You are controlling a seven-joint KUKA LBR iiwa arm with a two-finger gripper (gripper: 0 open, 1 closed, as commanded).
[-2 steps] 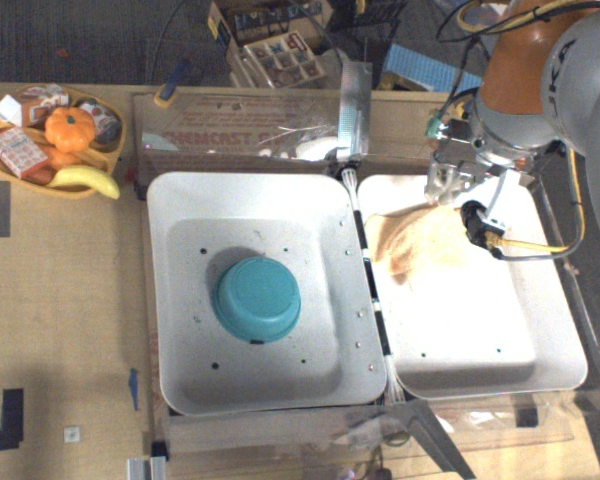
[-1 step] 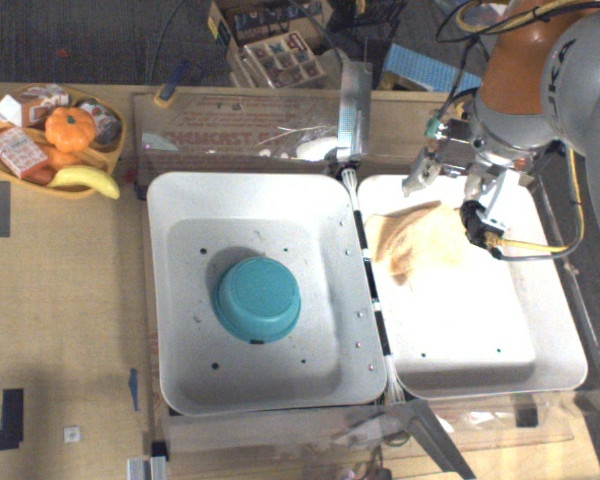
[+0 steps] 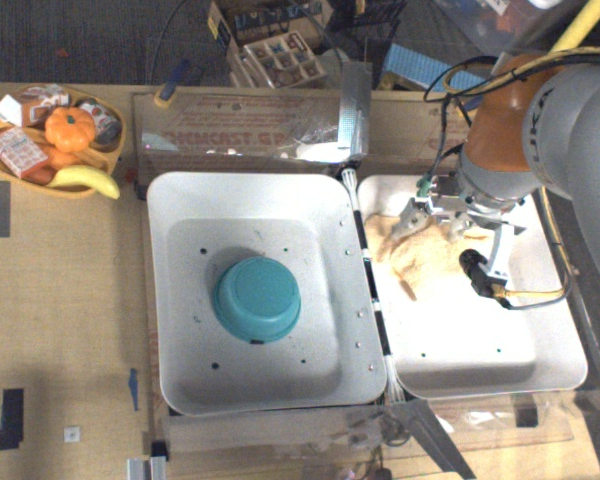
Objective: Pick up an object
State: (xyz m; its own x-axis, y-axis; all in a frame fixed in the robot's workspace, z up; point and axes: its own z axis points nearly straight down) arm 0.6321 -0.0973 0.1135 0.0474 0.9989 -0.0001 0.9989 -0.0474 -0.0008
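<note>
We see the claw (image 3: 432,220) low in the right bin (image 3: 500,358), with its fingers spread apart over a pale tan, floppy thing (image 3: 412,258) that lies just under it. Well off to the claw's side, the left bin (image 3: 180,218) holds a teal bowl (image 3: 258,298), turned upside down.

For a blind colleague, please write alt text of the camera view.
The grey arm's pincer hovers over a pale tan object in the right bin. The left bin holds an upside-down teal bowl.
</note>
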